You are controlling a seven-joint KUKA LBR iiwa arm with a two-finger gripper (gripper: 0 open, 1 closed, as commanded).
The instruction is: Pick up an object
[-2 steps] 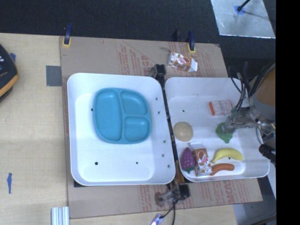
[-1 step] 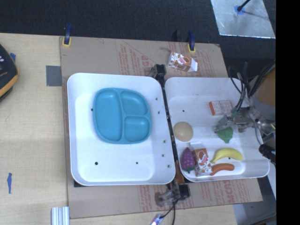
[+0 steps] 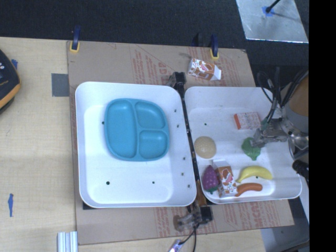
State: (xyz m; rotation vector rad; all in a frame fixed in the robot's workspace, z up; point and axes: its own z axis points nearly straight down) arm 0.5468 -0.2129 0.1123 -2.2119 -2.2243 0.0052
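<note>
The right bin [image 3: 220, 101] holds several toy foods. A green leafy piece [image 3: 251, 149] lies near its right wall, and my gripper [image 3: 261, 138] hangs right over that piece's upper right edge, reaching in from the right. Whether it touches the piece is unclear. Below are a yellow banana [image 3: 255, 173] and a red sausage [image 3: 248, 188]. A small printed carton [image 3: 225, 178] and purple grapes [image 3: 210, 178] lie at the bin's front left. A tan round bun [image 3: 205, 147] sits near the left wall. An orange-and-white packet [image 3: 245, 121] lies behind the gripper.
The left bin [image 3: 94, 182] carries a blue divided plate [image 3: 137, 129]. A snack packet [image 3: 205, 70] lies on the cardboard behind the bins. Cables [image 3: 273, 93] hang beside the arm at the right. A dark device [image 3: 6, 80] sits at the far left edge.
</note>
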